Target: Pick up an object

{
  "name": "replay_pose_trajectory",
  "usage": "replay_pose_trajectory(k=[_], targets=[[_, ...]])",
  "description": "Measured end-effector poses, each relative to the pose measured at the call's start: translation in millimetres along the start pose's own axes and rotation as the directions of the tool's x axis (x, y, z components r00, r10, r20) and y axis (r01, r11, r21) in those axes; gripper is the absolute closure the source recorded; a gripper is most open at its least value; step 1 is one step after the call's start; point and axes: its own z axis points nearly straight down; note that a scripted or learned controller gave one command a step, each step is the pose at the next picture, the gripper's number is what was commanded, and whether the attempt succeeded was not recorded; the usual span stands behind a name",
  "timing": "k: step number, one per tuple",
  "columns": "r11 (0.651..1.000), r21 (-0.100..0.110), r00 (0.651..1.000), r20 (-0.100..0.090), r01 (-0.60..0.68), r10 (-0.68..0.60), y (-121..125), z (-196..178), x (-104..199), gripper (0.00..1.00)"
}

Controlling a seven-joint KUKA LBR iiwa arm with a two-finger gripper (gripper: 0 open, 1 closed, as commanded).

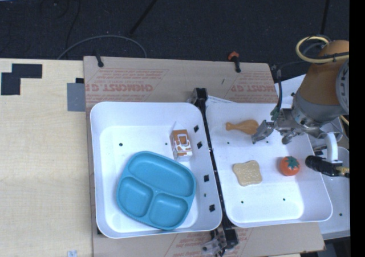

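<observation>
Two shallow white plastic bins sit side by side on the bench. The left bin holds a light-blue three-compartment plastic tray, lower centre of that bin, and a small orange-and-white carton standing just beyond the tray's upper edge.

The right bin holds three items: a tan toy drumstick at upper left, a beige toast-shaped slice near the middle, and a small red-orange toy tomato with green top to the right (all three apart from each other).

The metal two-finger gripper hangs over the upper part of the right bin, just right of the drumstick; nothing is visible between its fingers. Whether they are spread or closed cannot be told.
</observation>
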Motion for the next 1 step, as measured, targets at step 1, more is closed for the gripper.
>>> replay_pose_trajectory(k=[1], targets=[[1.000, 0.000, 1.000, 0.000, -0.001, 0.001, -2.5, 49.2, -8.5, 0.00]])
